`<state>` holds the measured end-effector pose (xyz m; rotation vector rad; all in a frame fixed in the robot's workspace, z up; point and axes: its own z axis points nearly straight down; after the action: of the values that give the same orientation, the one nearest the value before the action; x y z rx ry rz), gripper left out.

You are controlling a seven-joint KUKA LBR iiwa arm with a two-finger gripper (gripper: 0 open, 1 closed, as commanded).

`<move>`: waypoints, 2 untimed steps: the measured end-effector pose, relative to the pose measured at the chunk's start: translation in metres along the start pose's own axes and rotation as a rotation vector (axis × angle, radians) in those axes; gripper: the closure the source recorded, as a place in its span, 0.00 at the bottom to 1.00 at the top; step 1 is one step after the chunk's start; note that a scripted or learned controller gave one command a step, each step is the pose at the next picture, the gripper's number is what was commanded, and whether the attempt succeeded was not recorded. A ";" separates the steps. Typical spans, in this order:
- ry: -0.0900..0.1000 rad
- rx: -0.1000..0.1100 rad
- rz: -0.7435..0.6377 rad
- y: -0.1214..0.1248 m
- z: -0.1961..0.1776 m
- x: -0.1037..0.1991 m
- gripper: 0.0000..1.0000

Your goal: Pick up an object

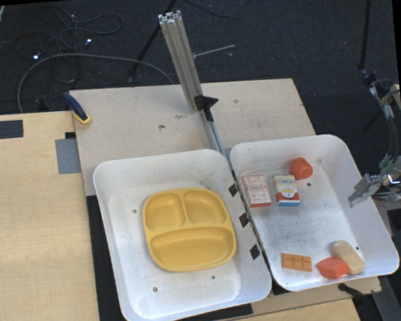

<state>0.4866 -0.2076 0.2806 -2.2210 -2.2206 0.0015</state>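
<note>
1. The hand [374, 187] sits at the right edge of the view, just outside the right rim of the right bin [329, 144]; whether it is open or closed cannot be told, and nothing shows in its grip.
2. Nearest to it, a little to its left and farther up the bin, lies a red round object [300, 168].
3. Farther left of the hand, two small cartons stand side by side: one with a yellow and blue face [286, 189], one pinkish [255, 190].
4. Below the hand, near the bin's front corner, a tan block [347, 256] touches a red-orange wedge [332, 268]; an orange waffle-like tile [296, 261] lies just left of them.
5. Well to the hand's left, the left bin [123, 269] holds a yellow divided plate [189, 228].
6. Both bins rest on the desk [133, 120].
</note>
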 end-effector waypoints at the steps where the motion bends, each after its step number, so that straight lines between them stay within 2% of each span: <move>1: 0.003 0.005 0.000 -0.009 0.049 -0.001 0.00; 2: 0.004 0.007 -0.001 -0.007 0.105 0.011 0.00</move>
<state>0.4792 -0.1970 0.1760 -2.2148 -2.2159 0.0046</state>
